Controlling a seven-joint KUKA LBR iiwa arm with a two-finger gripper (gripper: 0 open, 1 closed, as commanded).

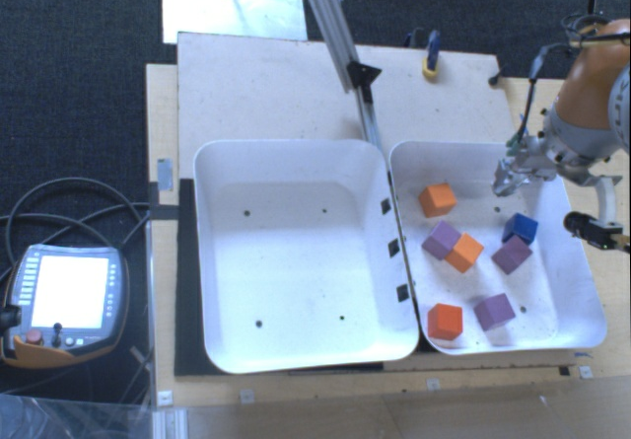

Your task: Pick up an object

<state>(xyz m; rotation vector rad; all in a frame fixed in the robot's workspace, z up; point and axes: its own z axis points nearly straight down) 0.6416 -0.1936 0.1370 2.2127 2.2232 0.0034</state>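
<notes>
White plastic forms both shallow bins on the bench; the left bin [296, 259] lies beside the right bin [582, 314], their rims touching along the middle. The cubes all sit in the right bin. An orange cube [437, 198] lies toward the bin's far side, left of centre. Nearer the middle, a purple cube [441, 240] and a second orange cube [465, 253] touch each other. A blue cube [521, 227] rests on the right side, with another purple cube [512, 255] just beside it on the near side. Toward the near wall, a third orange cube [445, 321] stands close to the rim, and a third purple cube [494, 311] sits to its right.

The grey arm with its orange band [592, 82] comes in from the right, and the gripper [507, 181] hangs over the far right part of the right bin — nothing shows between its tips, and how wide it stands cannot be told at this size. The blue cube is the nearest to it, lying just to the near side and slightly right of the tips; the far orange cube lies to their left, apart. On the floor at the left sits a handheld control pendant [64, 304] with a pale screen and cables looping round it.
</notes>
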